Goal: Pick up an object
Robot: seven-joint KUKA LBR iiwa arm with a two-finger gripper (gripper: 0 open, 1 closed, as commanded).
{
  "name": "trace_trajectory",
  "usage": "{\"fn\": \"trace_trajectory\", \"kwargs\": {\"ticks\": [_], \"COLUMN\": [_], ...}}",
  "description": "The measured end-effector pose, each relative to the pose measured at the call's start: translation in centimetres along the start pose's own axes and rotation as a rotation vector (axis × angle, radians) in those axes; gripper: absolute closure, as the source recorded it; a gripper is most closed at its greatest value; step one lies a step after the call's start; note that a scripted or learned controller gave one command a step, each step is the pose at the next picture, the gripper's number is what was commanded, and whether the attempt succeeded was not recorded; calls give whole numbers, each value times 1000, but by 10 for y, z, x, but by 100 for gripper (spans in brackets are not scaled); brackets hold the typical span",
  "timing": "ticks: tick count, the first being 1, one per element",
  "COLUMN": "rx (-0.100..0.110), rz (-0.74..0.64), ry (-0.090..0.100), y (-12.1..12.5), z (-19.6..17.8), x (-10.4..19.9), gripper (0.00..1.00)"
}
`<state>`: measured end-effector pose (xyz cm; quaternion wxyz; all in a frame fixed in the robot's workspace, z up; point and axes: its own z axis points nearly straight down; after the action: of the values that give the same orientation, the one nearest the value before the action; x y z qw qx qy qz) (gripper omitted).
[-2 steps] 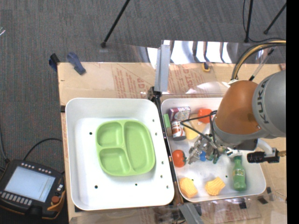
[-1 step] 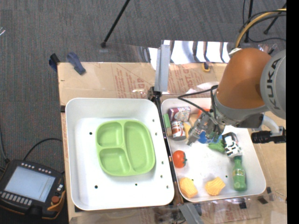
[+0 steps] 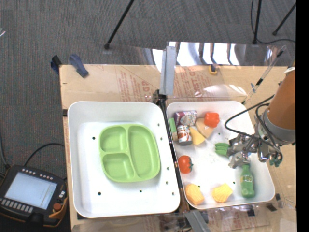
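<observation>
My gripper (image 3: pixel 237 159) hangs over the right bin (image 3: pixel 218 105), near its right side, just above a green bottle (image 3: pixel 246 181) and beside a green bean-like piece (image 3: pixel 221 149). Nothing shows between its fingers. Other toys lie in that bin: a tomato (image 3: pixel 184 164), an orange pepper (image 3: pixel 211 119), a cheese wedge (image 3: pixel 197 136), a small can (image 3: pixel 183 133), a purple carton (image 3: pixel 185 117) and two yellow pieces (image 3: pixel 194 194) (image 3: pixel 221 193) at the front.
The left bin (image 3: pixel 79 124) holds a green divided plate (image 3: pixel 129 152). A metal post (image 3: pixel 167 70) rises behind the seam between bins. Cables loop over the right bin's far right. A teach pendant (image 3: pixel 31 191) lies off the bench at lower left.
</observation>
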<state>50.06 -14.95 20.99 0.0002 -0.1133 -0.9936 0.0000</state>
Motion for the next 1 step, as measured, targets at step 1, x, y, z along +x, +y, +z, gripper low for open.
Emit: {"fn": "trace_trajectory", "kwargs": {"ticks": [1], "rx": [-4], "rz": [-323], "ry": [6], "y": [-40], "z": [120], "x": [-1], "gripper": [100]}}
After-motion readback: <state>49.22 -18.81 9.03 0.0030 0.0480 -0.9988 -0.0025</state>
